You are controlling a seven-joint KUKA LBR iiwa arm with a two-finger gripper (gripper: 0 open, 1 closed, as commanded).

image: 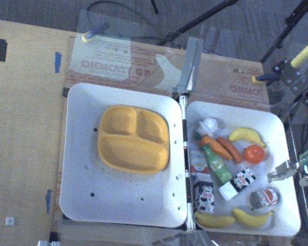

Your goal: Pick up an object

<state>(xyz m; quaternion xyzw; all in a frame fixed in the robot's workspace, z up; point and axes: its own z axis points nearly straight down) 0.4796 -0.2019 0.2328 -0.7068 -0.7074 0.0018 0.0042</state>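
Objects for picking, small toy foods, crowd the right bin (284, 214). The left bin (121, 194) holds a yellow divided plate (134, 139) near its middle. Among the toys, a green bottle (216, 163) lies at the centre, a banana (251, 217) along the near edge, and a tomato (255, 153) toward the far right corner. What seems to be the gripper (285, 171) sits at the bin's right edge, grasping nothing; whether it is released or clenched I cannot tell. The step looks like the approach. Next, it likely needs to choose one toy and come down over it.
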